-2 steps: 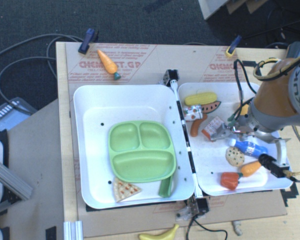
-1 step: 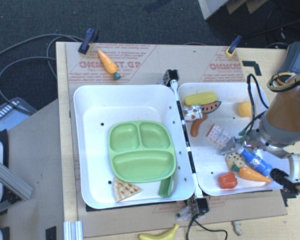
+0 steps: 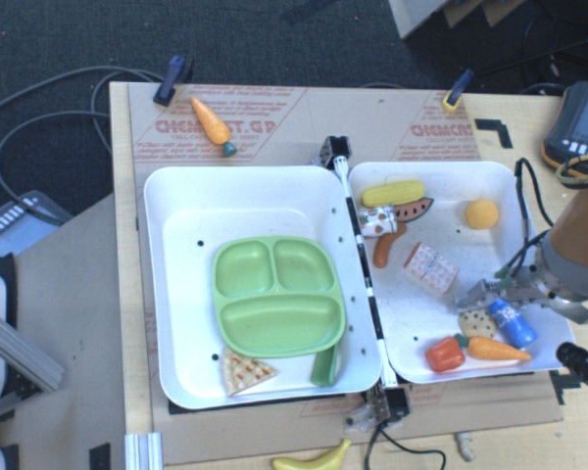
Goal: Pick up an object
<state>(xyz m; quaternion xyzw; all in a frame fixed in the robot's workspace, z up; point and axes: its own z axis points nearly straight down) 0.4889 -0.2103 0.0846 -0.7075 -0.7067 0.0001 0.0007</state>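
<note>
The pincer (image 3: 492,297) hangs low in the right bin (image 3: 441,176), just above the blue bottle (image 3: 511,323); if it is apart or together, I cannot tell. The bottle's long axis runs diagonally toward the carrot (image 3: 497,350)

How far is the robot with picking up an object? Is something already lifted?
Done: the arm has reached into the right bin, and the gripper is low beside the blue bottle. In hand: nothing is visibly between its fingers; bottle, carrot and cracker lie on the bin floor. Left: the grasp and the lift.
</note>
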